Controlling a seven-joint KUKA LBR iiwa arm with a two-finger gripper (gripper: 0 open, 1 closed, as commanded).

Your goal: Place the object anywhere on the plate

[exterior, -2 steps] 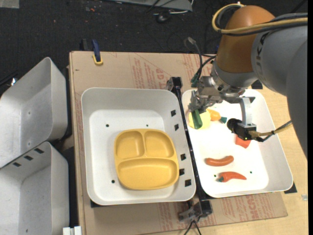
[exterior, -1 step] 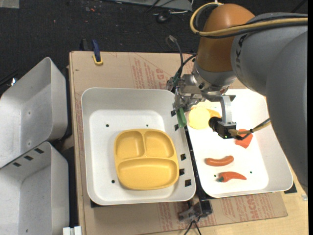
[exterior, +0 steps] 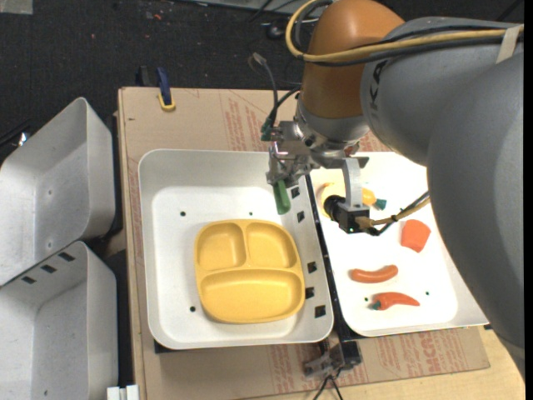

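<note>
- The arm (exterior: 433,98) reaches in from the right, its orange band bulging above the wrist near the top middle of the view.
- The gripper (exterior: 283,192) hangs over the back right part of the left bin (exterior: 162,248), close to that bin's right wall.
- A small dark green object (exterior: 282,198) sits upright between the fingers, so the gripper is clenched on it; what it is exactly is too small to tell.
- The green object is above the white bin floor, just behind the plate's back right corner and not on the plate.
- The plate (exterior: 248,271) is yellow with three compartments, two at the back and one wide one at the front, and lies flat in the middle of the left bin.
- The right bin (exterior: 441,307) sits just beside the left one, partly covered by the arm.
- In the right bin lie an orange chunk (exterior: 415,235), a red sausage (exterior: 373,274) and, nearest the front, a red chili pepper (exterior: 393,301) with a green stem.
- A small yellow toy (exterior: 366,198) shows behind those, near a black part of the arm's cabling.
</note>
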